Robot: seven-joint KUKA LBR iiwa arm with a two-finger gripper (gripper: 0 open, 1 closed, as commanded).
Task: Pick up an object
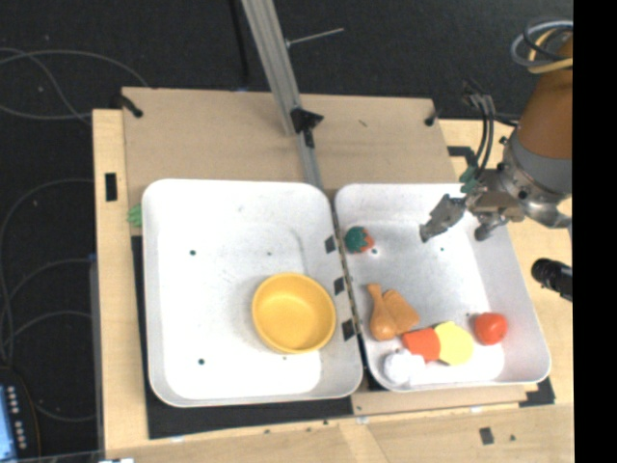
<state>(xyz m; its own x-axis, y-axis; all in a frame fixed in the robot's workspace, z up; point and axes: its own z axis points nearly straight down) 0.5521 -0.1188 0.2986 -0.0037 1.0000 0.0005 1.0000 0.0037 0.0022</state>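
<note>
End effector — above right bin

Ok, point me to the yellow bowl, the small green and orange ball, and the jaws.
yellow bowl (292, 313): camera view, inside of the bowl.
small green and orange ball (358, 240): camera view, top of the ball.
gripper (461, 222): camera view, midway between the jaws' tips.
</note>
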